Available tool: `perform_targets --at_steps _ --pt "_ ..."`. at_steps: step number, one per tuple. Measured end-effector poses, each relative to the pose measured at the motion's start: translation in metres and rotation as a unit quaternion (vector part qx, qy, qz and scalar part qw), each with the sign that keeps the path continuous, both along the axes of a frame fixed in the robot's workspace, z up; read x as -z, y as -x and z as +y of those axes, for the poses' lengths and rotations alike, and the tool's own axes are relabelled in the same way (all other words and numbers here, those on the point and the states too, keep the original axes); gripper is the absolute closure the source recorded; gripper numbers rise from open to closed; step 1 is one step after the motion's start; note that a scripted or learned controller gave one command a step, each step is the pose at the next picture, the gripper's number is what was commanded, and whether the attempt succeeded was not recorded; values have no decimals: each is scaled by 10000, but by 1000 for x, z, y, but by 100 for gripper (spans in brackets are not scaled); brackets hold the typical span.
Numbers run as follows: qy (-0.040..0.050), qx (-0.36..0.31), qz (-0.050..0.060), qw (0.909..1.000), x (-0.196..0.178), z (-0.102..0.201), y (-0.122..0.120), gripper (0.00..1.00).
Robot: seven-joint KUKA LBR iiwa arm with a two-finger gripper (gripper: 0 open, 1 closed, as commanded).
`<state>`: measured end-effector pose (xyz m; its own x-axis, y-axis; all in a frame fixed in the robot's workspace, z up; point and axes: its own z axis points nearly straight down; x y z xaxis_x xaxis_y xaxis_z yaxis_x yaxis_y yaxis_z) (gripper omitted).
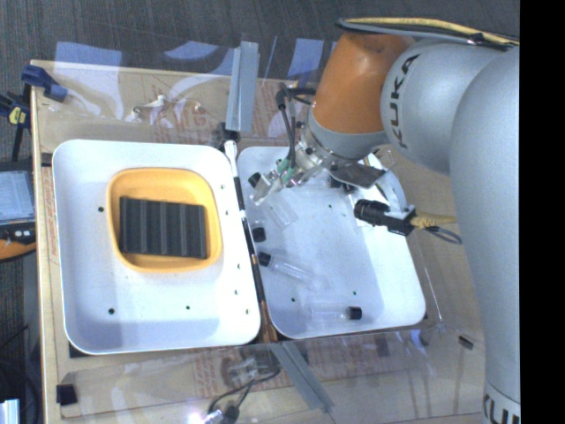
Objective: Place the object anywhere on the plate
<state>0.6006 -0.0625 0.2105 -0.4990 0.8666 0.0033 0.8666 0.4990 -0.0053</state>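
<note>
Bench with two white bins; yellow plate (162, 221) sits in left bin (88, 307). Gripper (284, 173) over right bin (388, 299), grip state unclear.

Two white bins sit side by side on the surface (106, 104): the left bin (79, 307) and the right bin (388, 307), their inner edges nearly touching. A grey metal bar (241, 87) stands behind them (upright, near the seam). Blue tape (86, 57) marks the surface's far edge.
</note>
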Motion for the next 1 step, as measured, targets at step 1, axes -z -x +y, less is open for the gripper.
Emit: perform_targets --at_steps 1 --pt "1 4 -2 10000 0 -1 0 0"
